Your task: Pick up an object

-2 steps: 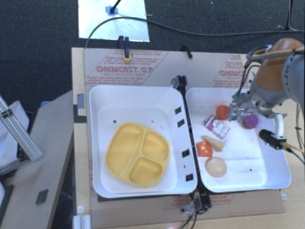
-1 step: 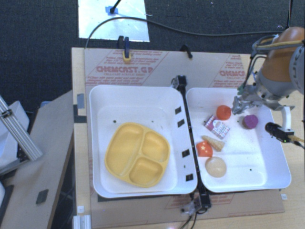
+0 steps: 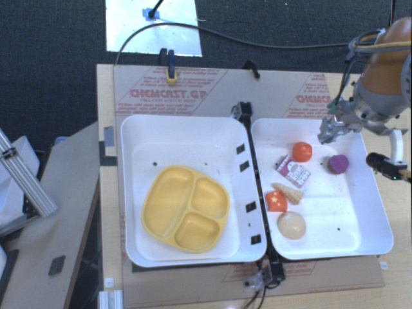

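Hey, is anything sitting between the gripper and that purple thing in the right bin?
Nothing visible does. The gripper hangs over the right bin's far side, and the purple object lies just below and right of it in the view. The red-orange ball sits off to its left.

Two white bins point(image 3: 187, 127), smooth plastic with a faint sheen. Yellow divided tray point(image 3: 185, 208), matt moulded plastic. Desk point(image 3: 212, 85), pale board faced with printed paper or film, flat finish. Floor covering point(image 3: 51, 56), dark, rough-textured carpet-like cloth. Floor plate point(image 3: 152, 17), bright reflective sheet metal. Gripper point(image 3: 331, 132), dull grey metal. Small packet point(image 3: 293, 171), printed paper or card. Round pieces, red point(image 3: 302, 151), purple point(image 3: 338, 164) and cream point(image 3: 291, 225), smooth, plastic-looking.
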Controlling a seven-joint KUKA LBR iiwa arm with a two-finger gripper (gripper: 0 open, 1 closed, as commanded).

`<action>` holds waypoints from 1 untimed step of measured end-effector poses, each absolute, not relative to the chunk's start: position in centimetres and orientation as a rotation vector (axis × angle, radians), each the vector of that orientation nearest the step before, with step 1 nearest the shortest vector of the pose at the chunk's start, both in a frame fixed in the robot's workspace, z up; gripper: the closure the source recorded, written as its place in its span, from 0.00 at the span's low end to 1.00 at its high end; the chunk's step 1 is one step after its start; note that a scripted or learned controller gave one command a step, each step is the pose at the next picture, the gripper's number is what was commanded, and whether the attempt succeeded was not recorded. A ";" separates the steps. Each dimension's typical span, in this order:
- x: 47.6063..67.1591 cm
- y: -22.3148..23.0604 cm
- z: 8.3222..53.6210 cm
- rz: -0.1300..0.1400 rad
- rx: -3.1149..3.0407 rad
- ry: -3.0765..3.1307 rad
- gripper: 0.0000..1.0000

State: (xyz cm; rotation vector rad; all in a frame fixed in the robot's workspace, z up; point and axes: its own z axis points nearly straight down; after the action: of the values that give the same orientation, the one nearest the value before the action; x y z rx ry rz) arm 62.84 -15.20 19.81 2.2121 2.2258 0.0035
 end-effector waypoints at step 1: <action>63.0 -15.2 23.5 0.003 2.212 2.226 1.00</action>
State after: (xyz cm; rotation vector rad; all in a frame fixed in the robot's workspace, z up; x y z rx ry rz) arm 63.02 -15.21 23.53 2.2123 2.2264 0.0026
